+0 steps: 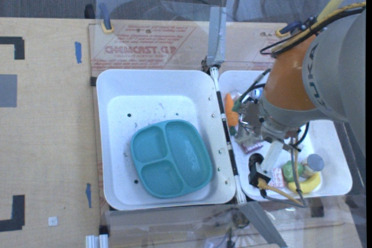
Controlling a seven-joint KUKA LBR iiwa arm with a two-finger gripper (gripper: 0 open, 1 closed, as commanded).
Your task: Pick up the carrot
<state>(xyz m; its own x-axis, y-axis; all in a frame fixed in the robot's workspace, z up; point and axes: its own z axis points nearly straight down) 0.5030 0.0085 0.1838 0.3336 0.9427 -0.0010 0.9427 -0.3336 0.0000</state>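
The carrot (231,111) lies at the left edge of the right bin (337,142), just beside the hand (251,135); whether the hand is clenched or released cannot be told. Behind the left bin (116,96), which holds a teal divided plate (170,158), a brown panel (145,49) reads "CHEMCAST GP" in red.

Arm (325,67) cut off by the right and top edges; base out of frame. Its wrist covers the middle of the right bin (340,142), so the floor there is hidden. Carrot (232,111) only partly visible at that bin's left wall; its right side is tucked under the wrist. Gripper (251,135) buried in cables and brackets, too cluttered to read. Banana (311,184) and green item (289,172) near the front partly masked by cables. Small grey-blue round object (314,162) too small to identify.
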